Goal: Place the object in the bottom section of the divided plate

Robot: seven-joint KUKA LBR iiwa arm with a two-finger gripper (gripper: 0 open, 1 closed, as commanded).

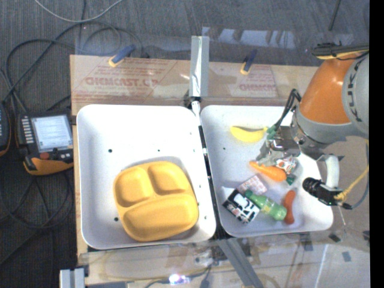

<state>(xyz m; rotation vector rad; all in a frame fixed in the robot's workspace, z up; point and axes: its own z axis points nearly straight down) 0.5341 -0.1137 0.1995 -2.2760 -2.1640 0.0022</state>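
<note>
Two white bins on the table. Left bin [96,131]: yellow divided plate [156,200], its bottom section bare. Right bin [228,161]: banana [247,134], carrot [270,172], green bottle [267,206], black-and-white packet [241,206]. Gripper [281,152] low over the carrot, the likely object; jaws' state: cannot tell. Step, judged: picking. Next: secure grasp, lift, carry leftward to the plate.

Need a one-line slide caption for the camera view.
End effector over orange carrot in right bin; yellow divided plate waits in left bin.
</note>
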